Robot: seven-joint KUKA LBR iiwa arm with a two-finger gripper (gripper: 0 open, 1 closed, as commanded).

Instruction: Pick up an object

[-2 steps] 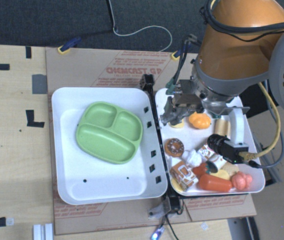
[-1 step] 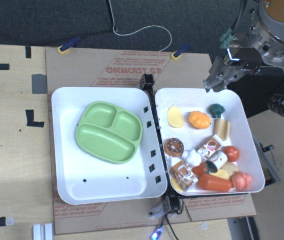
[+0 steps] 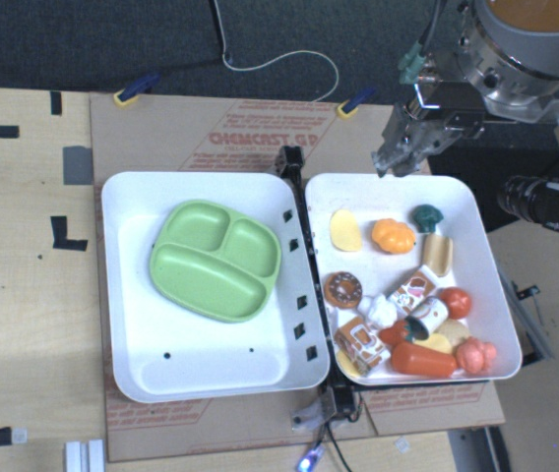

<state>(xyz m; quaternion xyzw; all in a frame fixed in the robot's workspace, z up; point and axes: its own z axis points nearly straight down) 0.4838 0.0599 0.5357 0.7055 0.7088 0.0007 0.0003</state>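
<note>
My gripper [image 3: 395, 168] hangs above the right bin's [image 3: 483, 226] far rim; I cannot tell its opening. The orange fruit [image 3: 393, 236] lies just nearer, directly below.

The arm [image 3: 516, 28] is cut off by the top and right edges, so its upper links are out of sight. At the gripper [image 3: 403, 160] the tips blur into one dark mass. In the right bin [image 3: 486, 264] the toys in the near corner overlap, the sausage [image 3: 422, 362] hiding those behind it. The counter [image 3: 24, 264] runs off the left edge.
</note>
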